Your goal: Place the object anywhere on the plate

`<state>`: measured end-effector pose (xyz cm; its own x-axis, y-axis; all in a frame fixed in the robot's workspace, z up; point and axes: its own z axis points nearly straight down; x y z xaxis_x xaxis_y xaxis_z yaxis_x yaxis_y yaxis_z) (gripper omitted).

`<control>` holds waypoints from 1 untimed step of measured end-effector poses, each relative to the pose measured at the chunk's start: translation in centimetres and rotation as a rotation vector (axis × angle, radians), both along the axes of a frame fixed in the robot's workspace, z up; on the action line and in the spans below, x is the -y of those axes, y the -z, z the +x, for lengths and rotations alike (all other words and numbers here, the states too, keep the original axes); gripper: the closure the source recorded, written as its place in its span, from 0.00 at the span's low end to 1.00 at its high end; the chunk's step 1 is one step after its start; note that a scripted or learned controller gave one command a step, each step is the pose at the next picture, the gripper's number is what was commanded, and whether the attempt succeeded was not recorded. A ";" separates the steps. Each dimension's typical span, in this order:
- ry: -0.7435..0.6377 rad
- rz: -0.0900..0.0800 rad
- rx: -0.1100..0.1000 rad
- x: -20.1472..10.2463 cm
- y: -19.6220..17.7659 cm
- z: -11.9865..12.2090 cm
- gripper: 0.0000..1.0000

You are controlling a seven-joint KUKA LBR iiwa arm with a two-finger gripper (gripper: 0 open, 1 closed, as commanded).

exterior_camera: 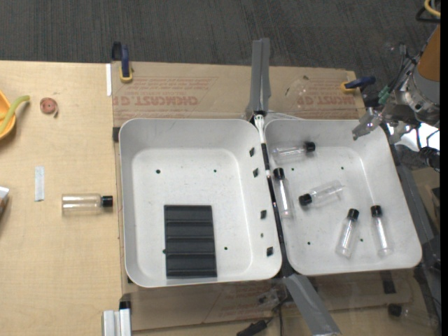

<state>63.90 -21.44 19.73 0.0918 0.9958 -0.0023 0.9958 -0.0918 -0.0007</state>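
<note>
The black ribbed rectangular plate [189, 241] lies flat on the floor of the left white shallow bin [140, 145], toward its near edge, and serves here as the landmark. To the right of the plate, past the grey divider rail [260, 82], the right white shallow bin [399, 187] holds five clear plastic vials with black caps. One vial [294, 149] lies far right of the plate near the bin's back wall. Another vial [281, 191] rests along the bin's left wall, the closest of the five to the plate. A third vial [322, 193] lies at a slant in the middle. Two more, the fourth vial [348, 233] and the fifth vial [380, 229], lie side by side farther right, level with the plate. The tool [367, 123] hangs over the far right corner of that bin, well away from the plate; it is small and partly blurred, so whether it is released or clenched cannot be told. Left of the plate, outside the bins on the wooden bench [56, 257], lies a sixth clear vial [85, 202].
</note>
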 end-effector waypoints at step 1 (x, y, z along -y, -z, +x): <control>-0.163 0.000 0.001 0.3 -9.8 2.1 0.00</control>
<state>65.95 -21.71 29.54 -0.0711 0.9975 -0.0026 0.9975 0.0711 0.0001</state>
